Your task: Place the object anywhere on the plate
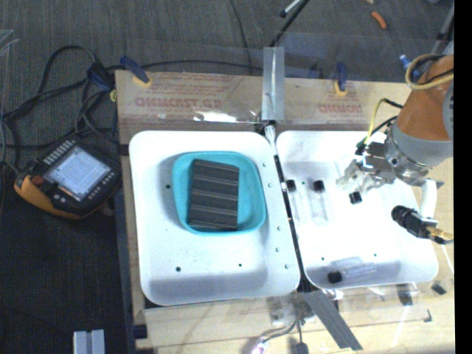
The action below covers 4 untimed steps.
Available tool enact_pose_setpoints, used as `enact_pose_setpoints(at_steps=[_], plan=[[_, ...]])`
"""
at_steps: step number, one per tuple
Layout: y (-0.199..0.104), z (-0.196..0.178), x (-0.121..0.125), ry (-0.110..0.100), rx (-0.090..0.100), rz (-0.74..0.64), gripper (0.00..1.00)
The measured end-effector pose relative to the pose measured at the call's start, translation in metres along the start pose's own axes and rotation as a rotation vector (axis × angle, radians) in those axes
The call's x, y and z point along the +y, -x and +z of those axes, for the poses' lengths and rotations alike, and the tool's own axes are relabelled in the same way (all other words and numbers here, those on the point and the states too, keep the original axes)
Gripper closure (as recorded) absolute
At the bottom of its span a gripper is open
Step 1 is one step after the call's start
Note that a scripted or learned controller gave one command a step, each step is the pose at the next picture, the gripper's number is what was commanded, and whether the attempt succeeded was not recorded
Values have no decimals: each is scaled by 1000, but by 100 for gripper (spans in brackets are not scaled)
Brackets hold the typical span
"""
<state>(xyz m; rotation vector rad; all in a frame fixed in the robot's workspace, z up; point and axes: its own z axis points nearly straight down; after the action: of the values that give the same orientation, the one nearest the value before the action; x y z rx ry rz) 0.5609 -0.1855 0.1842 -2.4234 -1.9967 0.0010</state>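
Note:
A teal plate [254,198] lies in the left bin [155,257]. On the plate's middle rests a dark grey ribbed block [214,194], lying flat inside the rim. My gripper [352,185] hangs over the right bin [383,257], well to the right of the plate. It stands open, with nothing between its fingers. The orange band [428,105] of the arm sits above it at the right edge.
Small black pieces [318,186] lie in the right bin, with another [334,276] near its front wall. A black cable part [409,220] hangs by the arm. A metal post [273,87] stands behind the bins, and a handheld pendant [70,177] lies left of the bench.

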Motion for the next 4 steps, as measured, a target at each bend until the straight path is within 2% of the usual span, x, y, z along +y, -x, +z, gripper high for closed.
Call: enact_pose_setpoints(at_steps=[1, 2, 3, 4], plan=[[0, 0, 0, 0, 0, 0, 0], [38, -38, -30, 0, -3, 75, 0], [38, -44, -72, -2, 0, 125, 0], [39, -125, -71, 0, -4, 216, 0]])
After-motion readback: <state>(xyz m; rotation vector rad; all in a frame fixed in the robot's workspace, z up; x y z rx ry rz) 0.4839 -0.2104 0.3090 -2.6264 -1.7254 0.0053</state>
